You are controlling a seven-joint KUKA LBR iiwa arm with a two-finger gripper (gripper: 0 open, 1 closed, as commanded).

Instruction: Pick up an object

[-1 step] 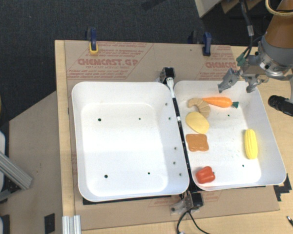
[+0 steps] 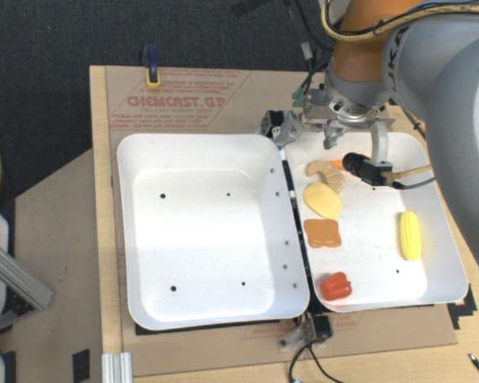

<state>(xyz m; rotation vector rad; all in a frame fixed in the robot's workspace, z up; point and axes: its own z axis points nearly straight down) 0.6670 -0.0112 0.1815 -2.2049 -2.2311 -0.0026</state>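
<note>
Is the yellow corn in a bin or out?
Inside: the long yellow corn cob lies in the right shallow white bin, by its right wall.

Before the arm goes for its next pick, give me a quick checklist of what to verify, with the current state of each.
1. Things to pick lie in the right bin: ok.
2. Corn cob lies alone, with space around it: ok.
3. Red pepper away from the bin's wall: not ok, it sits by the near rim.
4. Yellow oval piece apart from the beige piece: cannot tell.
5. Arm over the right bin's far end: ok.
</note>
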